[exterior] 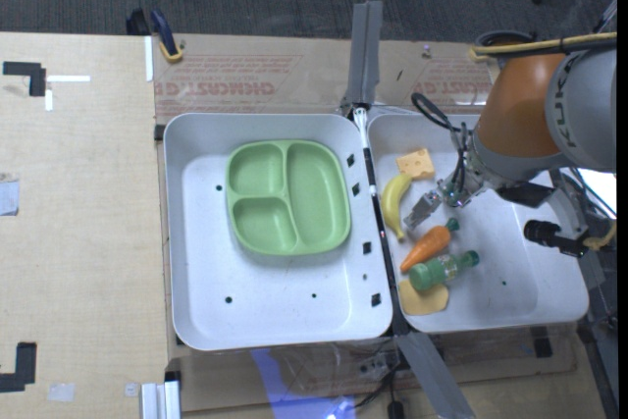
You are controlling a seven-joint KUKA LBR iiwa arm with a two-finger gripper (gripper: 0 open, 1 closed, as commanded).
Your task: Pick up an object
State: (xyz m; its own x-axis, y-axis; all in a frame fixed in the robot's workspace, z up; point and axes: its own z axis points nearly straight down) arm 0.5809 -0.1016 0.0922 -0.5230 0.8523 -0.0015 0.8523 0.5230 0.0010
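Hovering low in the right bin (549, 299), the end effector (428, 208), finger state indiscernible, sits between banana (393, 201) and carrot (425, 246); nothing lifted yet.

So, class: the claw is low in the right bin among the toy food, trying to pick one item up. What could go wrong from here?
1. The claw sits between the banana and carrot, which lie close together, so it may nudge one while closing on the other.
2. The carrot, bottle and yellow slice touch or overlap; lifting one could drag another.
3. The banana lies near the bin wall, leaving little finger room.
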